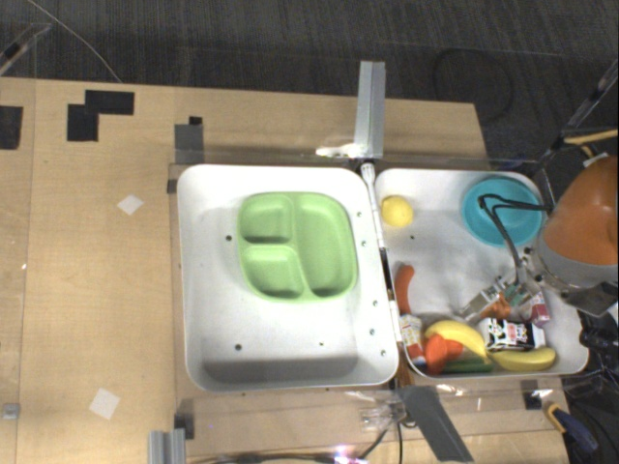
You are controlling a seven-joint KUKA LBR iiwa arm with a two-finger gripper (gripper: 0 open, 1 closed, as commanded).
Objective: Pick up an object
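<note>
The fingers (503, 301) reach into the right bin (440, 187) from the right; whether they are apart or together cannot be told. Just below them lies a black-and-white packet (510, 334), its print too small to read, touching a yellow banana (527, 359). Left of the fingers sit a second banana (456, 335) and a red pepper (403, 286); a blue bowl (503, 211) lies above.

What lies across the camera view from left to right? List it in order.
Green divided tray in the left bin → red pepper → yellow ball → hand → blue bowl.
</note>
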